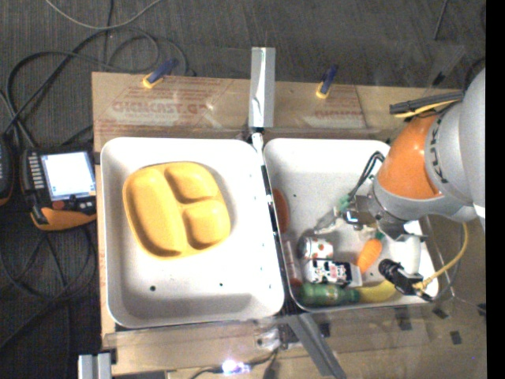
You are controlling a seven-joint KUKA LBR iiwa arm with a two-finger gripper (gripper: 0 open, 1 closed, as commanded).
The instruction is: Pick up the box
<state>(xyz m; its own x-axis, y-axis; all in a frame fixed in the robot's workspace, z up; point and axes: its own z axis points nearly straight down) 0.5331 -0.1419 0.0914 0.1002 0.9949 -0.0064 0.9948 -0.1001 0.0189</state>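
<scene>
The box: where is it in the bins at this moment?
The box lies near the front edge of the right bin, just above the green bottle, left of the carrot.

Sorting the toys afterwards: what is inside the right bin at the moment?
The right bin holds a small white box, a carrot, a banana and a green vegetable. The arm covers the bin's right part, so anything beneath it is hidden.

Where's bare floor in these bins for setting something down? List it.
Free: the right bin's upper-left floor, above the box; the left bin's front strip below the yellow tray. Crowded: the right bin's front, where box, carrot, banana and green bottle cluster under the arm.
</scene>
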